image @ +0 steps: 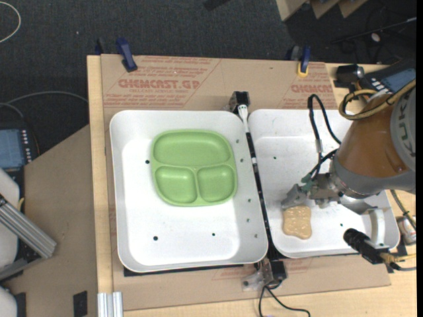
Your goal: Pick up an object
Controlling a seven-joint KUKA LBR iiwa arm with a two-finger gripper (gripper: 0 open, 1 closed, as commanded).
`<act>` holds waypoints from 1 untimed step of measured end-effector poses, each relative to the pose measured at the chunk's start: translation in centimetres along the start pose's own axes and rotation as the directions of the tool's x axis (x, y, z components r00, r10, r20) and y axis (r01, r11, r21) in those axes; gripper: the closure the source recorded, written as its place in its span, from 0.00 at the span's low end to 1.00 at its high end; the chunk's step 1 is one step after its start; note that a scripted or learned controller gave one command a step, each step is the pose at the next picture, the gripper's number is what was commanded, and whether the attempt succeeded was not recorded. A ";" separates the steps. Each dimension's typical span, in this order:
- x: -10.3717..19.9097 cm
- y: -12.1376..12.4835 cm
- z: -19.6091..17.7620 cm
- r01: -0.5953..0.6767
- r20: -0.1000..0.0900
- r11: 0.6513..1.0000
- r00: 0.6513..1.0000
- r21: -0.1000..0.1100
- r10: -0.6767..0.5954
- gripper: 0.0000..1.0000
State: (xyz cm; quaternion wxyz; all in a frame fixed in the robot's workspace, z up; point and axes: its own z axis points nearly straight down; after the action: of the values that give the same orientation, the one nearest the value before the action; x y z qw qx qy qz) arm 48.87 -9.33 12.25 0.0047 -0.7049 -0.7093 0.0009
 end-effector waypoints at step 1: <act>4.5 -0.9 -15.4 0.001 0.005 1.000 1.000 -0.023 -0.001 0.00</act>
State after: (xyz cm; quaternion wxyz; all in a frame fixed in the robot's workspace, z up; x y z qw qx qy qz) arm 48.10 -4.96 27.72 -0.0052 -0.7045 -0.7096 -0.0054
